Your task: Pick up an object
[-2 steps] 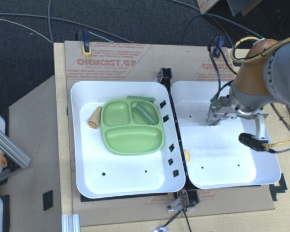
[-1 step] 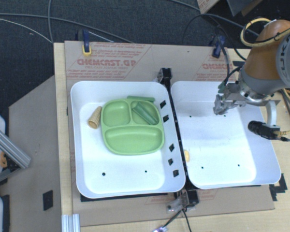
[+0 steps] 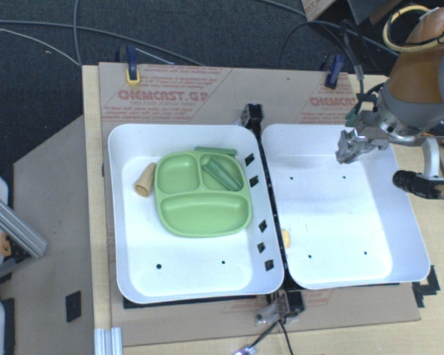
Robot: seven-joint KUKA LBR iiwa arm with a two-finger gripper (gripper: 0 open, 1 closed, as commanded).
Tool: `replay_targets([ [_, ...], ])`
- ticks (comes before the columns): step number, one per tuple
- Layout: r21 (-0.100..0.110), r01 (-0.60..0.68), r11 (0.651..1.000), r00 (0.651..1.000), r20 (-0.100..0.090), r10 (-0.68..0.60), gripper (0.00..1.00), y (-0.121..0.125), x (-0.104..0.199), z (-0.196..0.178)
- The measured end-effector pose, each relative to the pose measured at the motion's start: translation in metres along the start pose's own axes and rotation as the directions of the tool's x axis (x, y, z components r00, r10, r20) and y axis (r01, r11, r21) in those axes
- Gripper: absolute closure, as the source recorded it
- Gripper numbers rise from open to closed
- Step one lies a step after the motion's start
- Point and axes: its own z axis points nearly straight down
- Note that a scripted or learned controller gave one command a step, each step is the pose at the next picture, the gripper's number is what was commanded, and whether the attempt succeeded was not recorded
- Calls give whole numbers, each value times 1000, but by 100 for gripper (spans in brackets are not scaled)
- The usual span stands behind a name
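Two shallow white bins sit side by side on a board: the left bin and the right bin. The left bin holds one green divided plate with three compartments, one dark green stick-shaped piece lying in the plate's compartment at 1 o'clock, one flat green strip touching the plate's rim at 12 o'clock, and one tan cone just beside the plate at 9 o'clock. One small yellow piece lies against the right bin's wall at 9 o'clock. One gripper hangs over the right bin near its 12 o'clock edge, well apart from every object; whether its jaws are released or clenched cannot be told. Red print on the board reads roughly "CHEMCAST GP". Two blue clamps grip the board's far edge.
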Motion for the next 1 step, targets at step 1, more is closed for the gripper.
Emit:
replay_targets([
  [1, -1, -1, 1000, 1000, 1, 1, 100, 6, -8, -61],
])
